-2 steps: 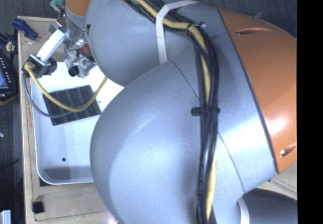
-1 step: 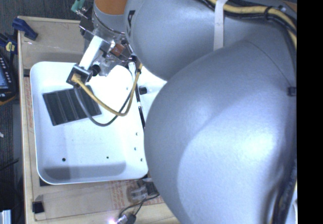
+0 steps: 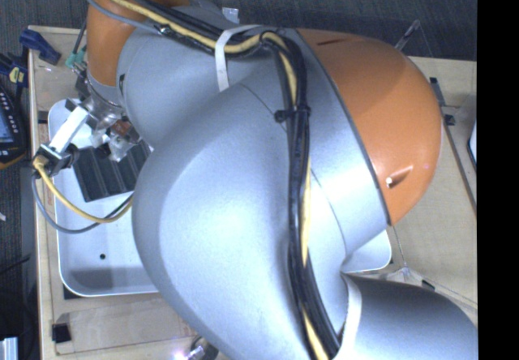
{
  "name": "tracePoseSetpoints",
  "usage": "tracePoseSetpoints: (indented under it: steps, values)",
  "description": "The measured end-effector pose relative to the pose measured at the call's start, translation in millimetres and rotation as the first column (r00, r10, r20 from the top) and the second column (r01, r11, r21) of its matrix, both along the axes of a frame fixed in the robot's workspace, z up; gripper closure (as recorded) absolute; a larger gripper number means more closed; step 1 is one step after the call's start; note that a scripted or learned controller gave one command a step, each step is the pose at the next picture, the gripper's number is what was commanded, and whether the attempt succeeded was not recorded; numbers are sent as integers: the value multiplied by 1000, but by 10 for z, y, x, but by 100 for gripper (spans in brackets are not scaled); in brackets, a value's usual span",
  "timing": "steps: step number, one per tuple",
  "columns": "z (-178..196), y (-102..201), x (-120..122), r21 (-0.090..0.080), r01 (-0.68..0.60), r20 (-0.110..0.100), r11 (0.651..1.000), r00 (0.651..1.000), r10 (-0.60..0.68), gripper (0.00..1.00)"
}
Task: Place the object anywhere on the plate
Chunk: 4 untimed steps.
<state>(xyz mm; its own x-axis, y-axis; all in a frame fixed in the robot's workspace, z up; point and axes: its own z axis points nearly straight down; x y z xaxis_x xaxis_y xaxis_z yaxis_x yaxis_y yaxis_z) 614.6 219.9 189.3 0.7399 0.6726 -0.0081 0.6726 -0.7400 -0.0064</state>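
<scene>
— Gripper [image 3: 101,135] location, as seen from above?

— It is found at the upper left, over the left bin [image 3: 89,269], below the arm's [image 3: 243,212] orange wrist section. Whether it is released, clenched or grasping anything cannot be told.

— What is seen around it?

— A black ribbed piece [image 3: 105,176] is seen just beneath it, and a yellow cable [image 3: 81,216] is looped across the bin's floor.

— And the object for the plate?

— Its place cannot be told. Most of the bench [image 3: 105,318] is covered by the grey arm, whose orange band [image 3: 389,131] is seen at the upper right.
</scene>
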Motion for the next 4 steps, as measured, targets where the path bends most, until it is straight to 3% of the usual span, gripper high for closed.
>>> tracePoseSetpoints:
  steps: [1, 2, 3, 4]
  values:
    - [269, 7, 287, 3, -304, 4, 953, 953, 304, 100]
    - [-626, -261, 395, 2, -197, 1, 980, 980, 197, 100]
    - [-892, -529, 107, 9, -484, 32, 875, 875, 484, 100]
    - [-933, -616, 365, 13, -858, 8, 513, 513, 858, 100]
